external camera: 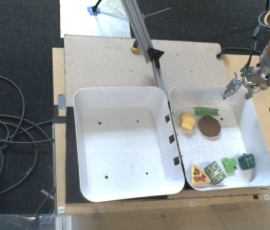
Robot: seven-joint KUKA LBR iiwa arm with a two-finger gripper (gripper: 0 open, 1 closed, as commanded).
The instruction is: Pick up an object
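While the open, empty two-finger gripper (240,86) hovers above the right white bin's (258,128) far edge, nothing is picked. Every toy, including the round brown disc (209,126), lies untouched.

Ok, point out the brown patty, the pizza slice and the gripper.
brown patty (210,126), camera view, centre of its round top.
pizza slice (199,175), camera view, middle of the topped face.
gripper (240,89), camera view, midway between its fingertips, above the right bin's far rim.
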